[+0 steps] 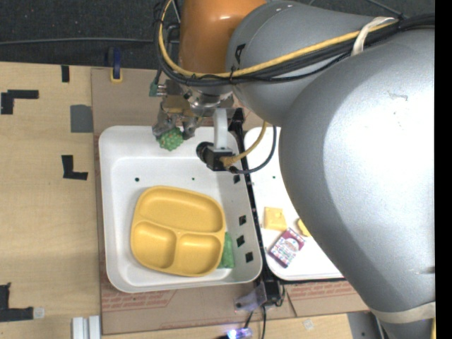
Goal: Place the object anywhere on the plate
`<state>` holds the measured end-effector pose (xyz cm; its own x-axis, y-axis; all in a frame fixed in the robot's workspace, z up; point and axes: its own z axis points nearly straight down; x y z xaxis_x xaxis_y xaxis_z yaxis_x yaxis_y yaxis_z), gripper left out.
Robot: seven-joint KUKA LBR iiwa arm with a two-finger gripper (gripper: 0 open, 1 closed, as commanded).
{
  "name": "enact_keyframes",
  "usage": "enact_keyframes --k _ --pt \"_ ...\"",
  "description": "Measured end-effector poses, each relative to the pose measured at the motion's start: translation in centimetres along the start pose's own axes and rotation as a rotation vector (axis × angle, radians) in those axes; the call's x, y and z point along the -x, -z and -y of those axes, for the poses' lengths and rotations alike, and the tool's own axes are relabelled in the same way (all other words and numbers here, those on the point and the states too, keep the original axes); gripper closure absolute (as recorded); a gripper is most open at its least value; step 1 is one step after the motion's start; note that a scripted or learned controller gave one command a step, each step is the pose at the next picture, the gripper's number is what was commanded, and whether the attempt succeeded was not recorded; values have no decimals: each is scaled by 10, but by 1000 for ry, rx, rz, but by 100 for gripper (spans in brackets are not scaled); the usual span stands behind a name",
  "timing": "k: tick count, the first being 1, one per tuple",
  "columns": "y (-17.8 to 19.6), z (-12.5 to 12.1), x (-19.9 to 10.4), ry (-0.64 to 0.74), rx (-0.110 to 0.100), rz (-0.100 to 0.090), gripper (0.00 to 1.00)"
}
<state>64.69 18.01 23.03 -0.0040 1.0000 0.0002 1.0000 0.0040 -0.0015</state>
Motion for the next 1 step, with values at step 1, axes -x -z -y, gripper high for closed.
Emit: enact_keyframes --k 1 --pt "0 0 1 -1 -1 1 0"
